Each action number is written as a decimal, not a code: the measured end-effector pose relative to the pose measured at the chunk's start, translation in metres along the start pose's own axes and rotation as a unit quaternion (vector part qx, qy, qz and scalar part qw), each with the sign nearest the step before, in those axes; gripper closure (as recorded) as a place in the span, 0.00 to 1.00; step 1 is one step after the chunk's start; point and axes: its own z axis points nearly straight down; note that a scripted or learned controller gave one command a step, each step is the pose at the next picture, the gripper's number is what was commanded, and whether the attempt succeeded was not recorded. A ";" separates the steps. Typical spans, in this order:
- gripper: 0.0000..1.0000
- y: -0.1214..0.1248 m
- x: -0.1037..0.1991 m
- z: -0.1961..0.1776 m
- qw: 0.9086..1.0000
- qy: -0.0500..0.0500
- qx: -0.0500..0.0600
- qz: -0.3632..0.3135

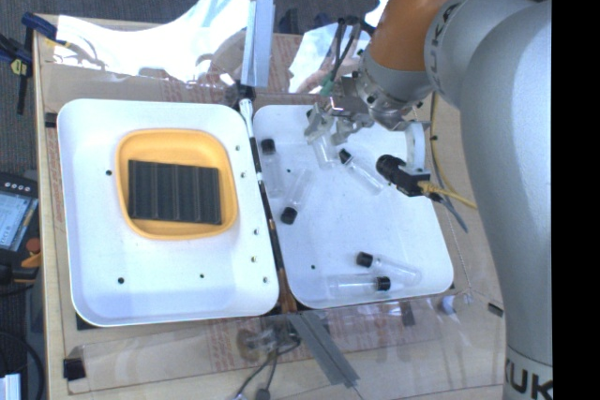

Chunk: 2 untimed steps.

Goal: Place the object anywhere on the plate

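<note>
White letters "KU" show on the arm's base (525,377), the left bin (84,281) holds a yellow plate (175,184), the right bin (323,281) clear tubes (370,279); the hand (323,128)'s state I cannot tell.

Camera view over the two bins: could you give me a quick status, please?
Gripper low over right bin, far end. Clear capped tubes lying loose in that bin. Yellow plate in left bin, nothing placed yet.
</note>
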 end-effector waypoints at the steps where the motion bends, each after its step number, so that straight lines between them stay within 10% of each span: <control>1: 1.00 0.024 0.022 0.007 0.990 -0.001 -0.003 -0.139; 2: 1.00 -0.001 0.043 0.014 0.983 0.000 0.000 -0.185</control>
